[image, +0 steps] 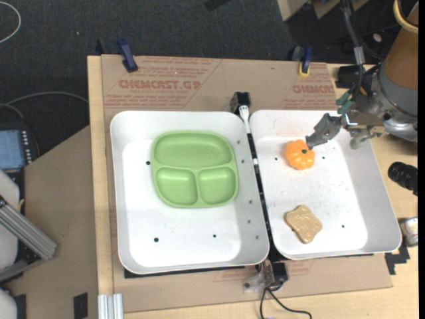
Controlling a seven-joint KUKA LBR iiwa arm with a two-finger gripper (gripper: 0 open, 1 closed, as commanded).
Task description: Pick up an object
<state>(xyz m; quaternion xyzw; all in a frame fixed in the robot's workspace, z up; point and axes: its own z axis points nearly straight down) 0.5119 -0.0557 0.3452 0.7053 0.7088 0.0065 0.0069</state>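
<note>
An orange, pumpkin-like toy (300,155) with a small green stem lies in the upper middle of the right bin (362,201). A tan, biscuit-shaped piece (304,223) lies nearer the front of the same bin. My gripper (323,131) reaches in from the right at a slant. Its tip sits just up and right of the orange toy, very close to it or touching its top edge. Nothing is visibly held.
A green three-compartment plate (194,168) rests in the left bin (129,205). A black clip (240,102) sits at the far end of the seam between the bins. Blue (126,53) and yellow (305,64) clamps hold the cardboard base at the back.
</note>
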